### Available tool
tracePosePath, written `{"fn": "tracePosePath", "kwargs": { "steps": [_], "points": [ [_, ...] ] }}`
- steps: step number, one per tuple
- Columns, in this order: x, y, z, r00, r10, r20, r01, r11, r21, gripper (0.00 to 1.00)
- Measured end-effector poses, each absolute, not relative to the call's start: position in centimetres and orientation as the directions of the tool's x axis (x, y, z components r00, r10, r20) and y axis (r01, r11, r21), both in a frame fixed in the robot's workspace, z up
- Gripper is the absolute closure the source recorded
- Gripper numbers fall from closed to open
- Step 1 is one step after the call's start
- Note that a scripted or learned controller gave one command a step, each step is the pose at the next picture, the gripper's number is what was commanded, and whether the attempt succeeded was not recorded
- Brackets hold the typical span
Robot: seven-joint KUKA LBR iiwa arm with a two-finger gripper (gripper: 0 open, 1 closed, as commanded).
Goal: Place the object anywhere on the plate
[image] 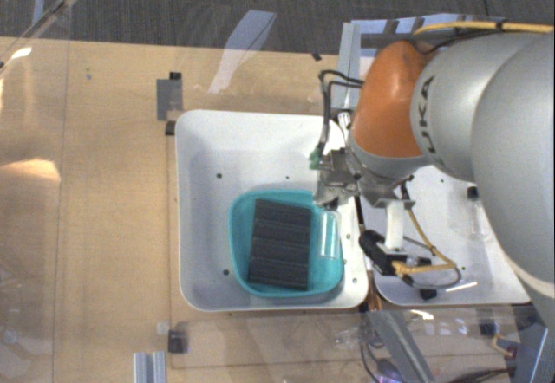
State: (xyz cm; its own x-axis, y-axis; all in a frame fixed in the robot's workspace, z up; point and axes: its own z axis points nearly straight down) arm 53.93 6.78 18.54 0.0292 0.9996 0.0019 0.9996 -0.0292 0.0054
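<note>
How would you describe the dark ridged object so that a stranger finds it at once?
Look at the left white bin. In its lower half lies a turquoise plate, and on this plate rests the dark ridged object. It is rectangular, nearly black, with parallel grooves, unlike the smooth things around it.

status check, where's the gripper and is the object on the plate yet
Gripper low at the teal plate's right rim, left bin. Dark ribbed object lying flat on the plate. Nothing else in the way.
</note>
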Motion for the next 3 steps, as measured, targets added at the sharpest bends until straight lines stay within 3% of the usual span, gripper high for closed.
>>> {"fn": "tracePosePath", "kwargs": {
  "steps": [1,2,3],
  "points": [
    [53.9,6.8,18.5,0.030,1.000,0.002,1.000,-0.030,0.006,0.00],
    [49.8,0.7,31.1,-0.032,0.999,0.000,0.999,0.032,0.010,0.00],
    [50.0,0.9,32.2,-0.040,0.999,-0.001,0.999,0.040,0.017,1.00]
  ]
}}
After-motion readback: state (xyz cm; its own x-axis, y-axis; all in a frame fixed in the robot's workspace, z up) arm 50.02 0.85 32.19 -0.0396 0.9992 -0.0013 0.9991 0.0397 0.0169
